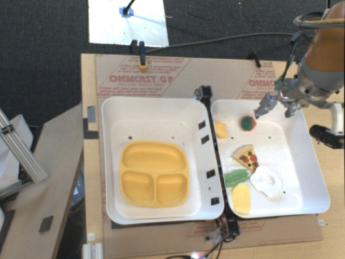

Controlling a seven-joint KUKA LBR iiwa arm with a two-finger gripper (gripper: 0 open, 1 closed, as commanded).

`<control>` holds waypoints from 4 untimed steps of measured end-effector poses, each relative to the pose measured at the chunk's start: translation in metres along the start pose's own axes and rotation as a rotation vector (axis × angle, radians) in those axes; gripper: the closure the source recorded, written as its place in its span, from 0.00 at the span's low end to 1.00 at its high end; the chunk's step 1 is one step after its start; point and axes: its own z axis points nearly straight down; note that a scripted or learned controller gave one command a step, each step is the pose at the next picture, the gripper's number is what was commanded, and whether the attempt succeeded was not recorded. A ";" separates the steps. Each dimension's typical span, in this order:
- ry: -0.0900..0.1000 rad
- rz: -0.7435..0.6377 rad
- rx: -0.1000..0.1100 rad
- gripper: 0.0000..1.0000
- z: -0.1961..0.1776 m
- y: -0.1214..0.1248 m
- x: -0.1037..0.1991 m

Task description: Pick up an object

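Note:
The right bin [302,144] holds several toy foods: a small red and green ball [248,123], a yellow piece [220,129], a pizza slice [246,157], a green pod [235,177], a white fried egg [266,181] and a yellow oval [241,198]. My gripper [277,104] hangs above the bin's far edge, up and to the right of the red and green ball. Its two fingers are spread apart with nothing between them.
The left bin [116,117] contains a yellow divided plate [154,172]. A black divider with clips [211,144] runs between the bins. Cables cross the cardboard behind them. A black part [326,135] sticks in at the right bin's edge.

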 end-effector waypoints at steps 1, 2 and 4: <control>-0.001 -0.002 -0.012 0.00 -0.007 0.002 0.000; -0.002 0.000 -0.010 0.00 0.035 0.001 -0.005; -0.001 0.001 -0.009 0.00 0.155 0.001 0.002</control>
